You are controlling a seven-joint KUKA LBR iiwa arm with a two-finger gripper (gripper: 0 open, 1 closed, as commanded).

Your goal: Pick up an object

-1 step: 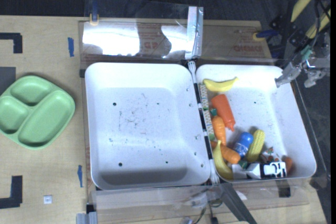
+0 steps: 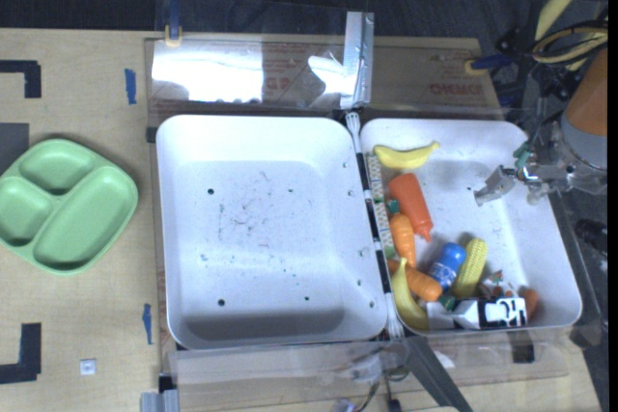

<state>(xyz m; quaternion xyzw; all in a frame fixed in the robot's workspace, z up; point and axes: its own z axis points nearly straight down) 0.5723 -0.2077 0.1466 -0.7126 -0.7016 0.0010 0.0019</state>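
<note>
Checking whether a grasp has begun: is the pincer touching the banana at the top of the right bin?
Apart. In the camera view, bare white bin floor separates the pincer from the banana.

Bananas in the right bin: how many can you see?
2. One banana lies at the far end of the right bin, by the divider. A second banana curves along the near left corner, partly under other toys; more may be hidden in the pile.
</note>
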